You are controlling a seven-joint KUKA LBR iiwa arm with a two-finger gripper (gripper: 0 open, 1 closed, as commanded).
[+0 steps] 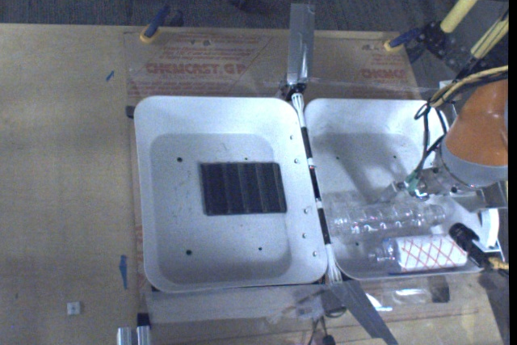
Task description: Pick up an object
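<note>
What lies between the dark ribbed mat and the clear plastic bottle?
In the camera view: bare white floor of the left bin, then the bins' adjoining rims, between mat and bottle.

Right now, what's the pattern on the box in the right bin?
White with a red diamond lattice; the box shows best in the camera view.

Two shallow white bins sit side by side on one table (pixel 65 174). The left bin (pixel 153 125) holds a single dark ribbed panel (pixel 242 188). To that panel's right, the right bin (pixel 355 125) carries two items: one clear plastic bottle (pixel 388 216) lying on its side and, just below it, one white packet with a red lattice print (pixel 424 253). Three objects in all.
</note>
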